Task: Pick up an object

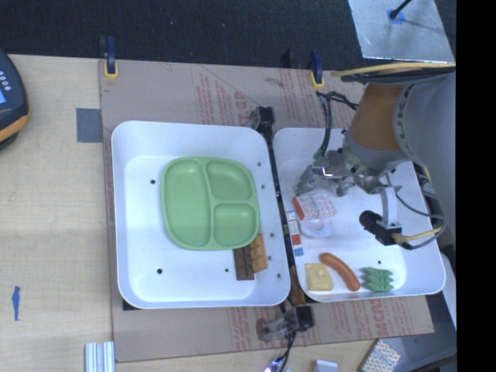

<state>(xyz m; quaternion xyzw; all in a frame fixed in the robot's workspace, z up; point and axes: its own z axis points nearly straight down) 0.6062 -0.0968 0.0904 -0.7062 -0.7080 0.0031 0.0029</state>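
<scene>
**Camera view: gripper low in the right bin, beside a clear plastic cup**

Camera view looks down on two white bins side by side on a cardboard-covered bench. The arm [403, 122] enters from the right, its orange band above the wrist, and the gripper [324, 175] hangs over the far part of the right bin [422, 273]. Whether the jaws are apart or together cannot be told — the metal parts there blur into one another.

Just in front of the gripper, toward the camera, lies a clear plastic cup [318, 208] with red print, tilted on its side near the bin's left wall. Gripper and cup look close, perhaps touching, but nothing can be seen clamped between the jaws.

Farther toward the near edge of the same bin lie three more things in a row: a yellow block [318, 277], a sausage [340, 270] slanted just beside it, and a green toy [378, 279] to the right. These sit well apart from the gripper.

The left bin [132, 285] holds a green divided plate [209, 203] lying flat in its middle and a brown waffle-like piece [251, 259] near the plate's near-right corner — by the bin's right wall.
</scene>
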